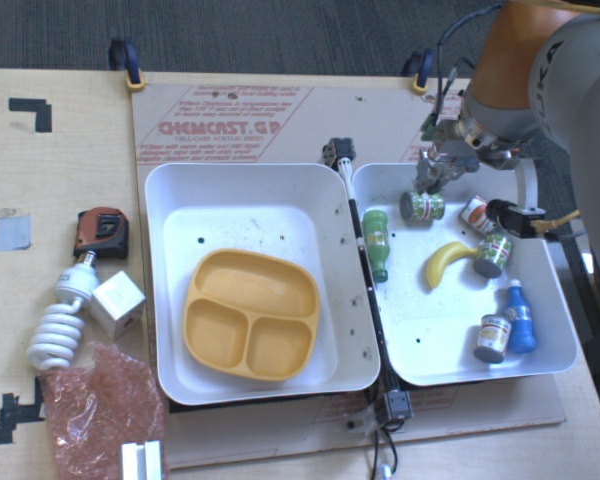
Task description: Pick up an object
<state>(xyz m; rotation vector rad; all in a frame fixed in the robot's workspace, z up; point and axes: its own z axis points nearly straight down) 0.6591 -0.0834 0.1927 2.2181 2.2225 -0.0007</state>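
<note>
Seen from above, a table (70, 98) carries two white bins side by side. The arm's claw (432, 181) hangs in the right bin (450, 368) just over a small can (423, 207) at the far side; whether it is apart or together cannot be told. Nearby lie a banana (446, 262), a green bottle (376, 243) and a blue bottle (519, 318). The left bin (170, 268) holds a yellow divided tray (250, 313).

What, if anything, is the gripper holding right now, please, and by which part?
It cannot be told: the gripper sits right above the small can, hiding any contact.
</note>
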